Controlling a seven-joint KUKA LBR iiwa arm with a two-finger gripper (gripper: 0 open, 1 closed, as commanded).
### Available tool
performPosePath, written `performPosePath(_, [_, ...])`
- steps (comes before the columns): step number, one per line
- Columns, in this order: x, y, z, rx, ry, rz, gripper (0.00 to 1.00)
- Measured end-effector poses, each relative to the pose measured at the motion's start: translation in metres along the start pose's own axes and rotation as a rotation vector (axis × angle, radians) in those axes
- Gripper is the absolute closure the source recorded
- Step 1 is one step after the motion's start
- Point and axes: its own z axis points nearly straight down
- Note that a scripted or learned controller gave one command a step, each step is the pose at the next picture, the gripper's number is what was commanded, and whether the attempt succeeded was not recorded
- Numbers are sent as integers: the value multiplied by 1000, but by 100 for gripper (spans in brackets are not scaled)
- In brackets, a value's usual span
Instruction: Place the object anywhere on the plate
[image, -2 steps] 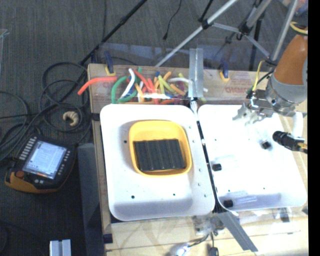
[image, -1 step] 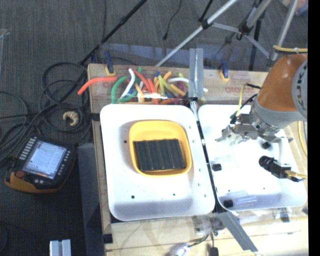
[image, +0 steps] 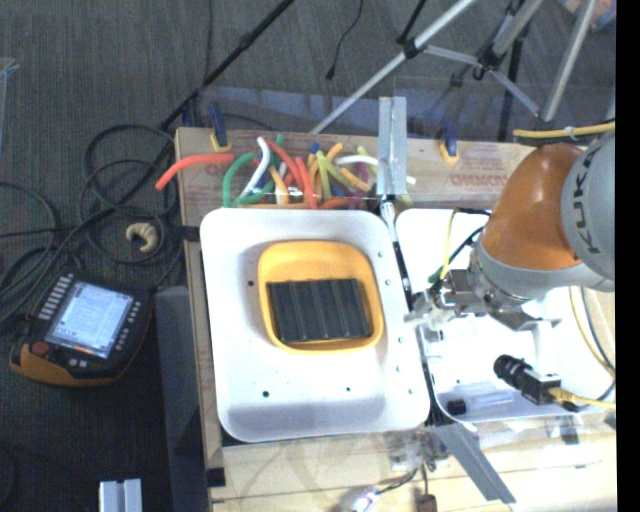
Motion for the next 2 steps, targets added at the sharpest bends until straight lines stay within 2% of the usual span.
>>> performPosePath(1, [50, -15, -11, -1, 0, -76, 100])
performPosePath(2, [77, 26, 0, -2, -1, -262, 100])
